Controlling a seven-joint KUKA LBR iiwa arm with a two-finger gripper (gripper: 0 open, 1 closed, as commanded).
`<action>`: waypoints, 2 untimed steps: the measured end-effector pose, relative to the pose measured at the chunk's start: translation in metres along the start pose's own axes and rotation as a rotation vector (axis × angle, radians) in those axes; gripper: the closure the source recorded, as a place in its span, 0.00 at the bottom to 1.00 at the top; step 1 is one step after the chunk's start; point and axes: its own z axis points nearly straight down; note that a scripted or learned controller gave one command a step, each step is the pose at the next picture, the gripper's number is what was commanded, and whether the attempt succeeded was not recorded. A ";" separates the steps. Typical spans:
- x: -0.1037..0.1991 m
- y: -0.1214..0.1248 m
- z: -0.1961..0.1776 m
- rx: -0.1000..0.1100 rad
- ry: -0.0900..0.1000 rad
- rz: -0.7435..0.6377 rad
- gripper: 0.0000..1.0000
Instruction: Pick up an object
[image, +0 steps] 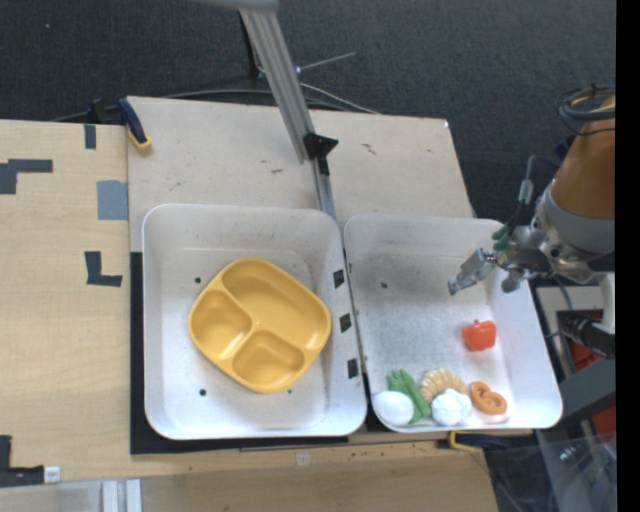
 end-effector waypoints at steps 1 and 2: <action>0.000 0.000 0.000 0.000 0.000 0.000 0.00; -0.004 0.002 0.045 0.005 -0.001 0.002 0.00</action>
